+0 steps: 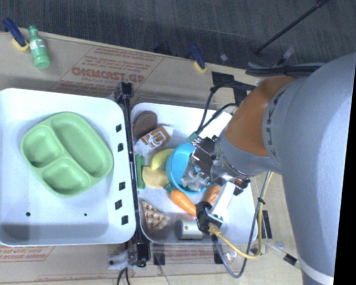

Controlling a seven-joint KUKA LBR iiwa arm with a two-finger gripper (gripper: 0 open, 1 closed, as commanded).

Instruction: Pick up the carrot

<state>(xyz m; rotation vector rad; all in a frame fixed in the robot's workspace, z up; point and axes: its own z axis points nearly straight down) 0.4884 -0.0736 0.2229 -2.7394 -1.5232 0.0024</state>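
Note:
The carrot (183,201) is a small orange cone lying flat in the right bin (240,222), pointing toward the lower right, just below a blue bowl (177,162). My gripper (197,174) hangs over the bowl's right side, a little above and to the right of the carrot in this view. The metal wrist body hides much of the bowl. I see nothing held in the gripper. Another orange piece (212,192) shows beside the gripper, partly covered by it.
The right bin also holds a yellow fruit (156,168), a brown round item (144,123), a snack packet (155,137), a sandwich wedge (152,216) and a silver can (188,229). A green divided plate (67,152) lies in the left bin (6,215). A green bottle (39,48) stands at the far left.

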